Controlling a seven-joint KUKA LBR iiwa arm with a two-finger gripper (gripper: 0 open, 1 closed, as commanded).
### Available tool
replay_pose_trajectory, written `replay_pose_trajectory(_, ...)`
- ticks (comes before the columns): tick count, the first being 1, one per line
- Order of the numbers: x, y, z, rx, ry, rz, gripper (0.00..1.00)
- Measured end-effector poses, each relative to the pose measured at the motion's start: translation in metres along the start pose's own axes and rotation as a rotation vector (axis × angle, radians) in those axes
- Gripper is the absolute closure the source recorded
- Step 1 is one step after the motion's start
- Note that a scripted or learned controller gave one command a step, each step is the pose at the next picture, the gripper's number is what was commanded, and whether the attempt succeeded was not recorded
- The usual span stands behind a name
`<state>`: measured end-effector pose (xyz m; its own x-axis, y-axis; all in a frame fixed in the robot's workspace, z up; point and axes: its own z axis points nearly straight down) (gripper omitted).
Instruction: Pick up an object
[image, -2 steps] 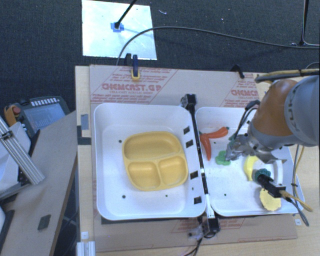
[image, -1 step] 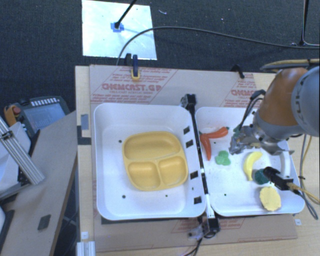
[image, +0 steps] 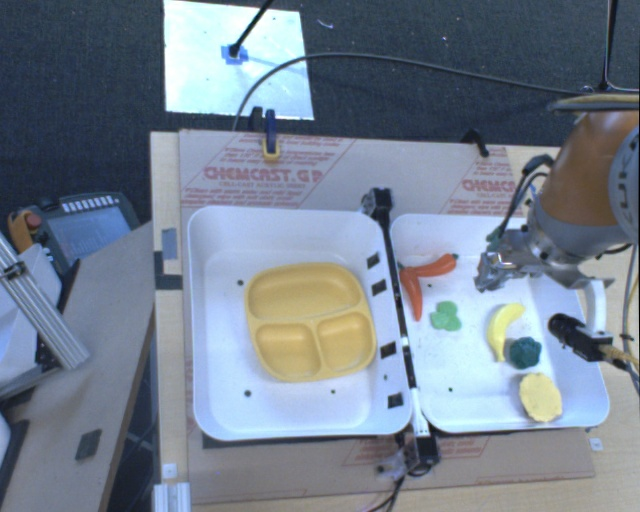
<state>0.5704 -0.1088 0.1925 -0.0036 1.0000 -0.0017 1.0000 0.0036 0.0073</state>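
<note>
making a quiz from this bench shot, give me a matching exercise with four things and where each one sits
Things:
1. tray
2. carrot
3. banana
4. gripper

Places:
A. near the right bin's left wall
B. in the left bin
C. above the right bin's far side
D. right bin, beside the dark green piece

Pairs: 1-B, 2-A, 3-D, 4-C

Both white bins (image: 300, 225) look like smooth plastic with a soft sheen. Yellow divided tray (image: 305, 320): matt plastic. Banana (image: 503, 328) and orange carrots (image: 420, 278): smooth, plastic-looking. Worktop (image: 330, 165): pale printed board, matt. Claw (image: 492, 268): bare grey metal. Floor (image: 80, 90): dark, rough carpet.
</note>
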Motion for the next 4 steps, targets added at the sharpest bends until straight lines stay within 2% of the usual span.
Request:
replay_pose_trajectory(1, -0.006, 0.006, -0.046, 0.000, 0.000, 0.000, 1.00)
replay_pose_trajectory(2, 0.043, -0.009, -0.034, 0.007, 0.003, -0.004, 1.00)
replay_pose_trajectory(4, 0.158, -0.041, -0.026, 0.007, 0.005, -0.006, 1.00)
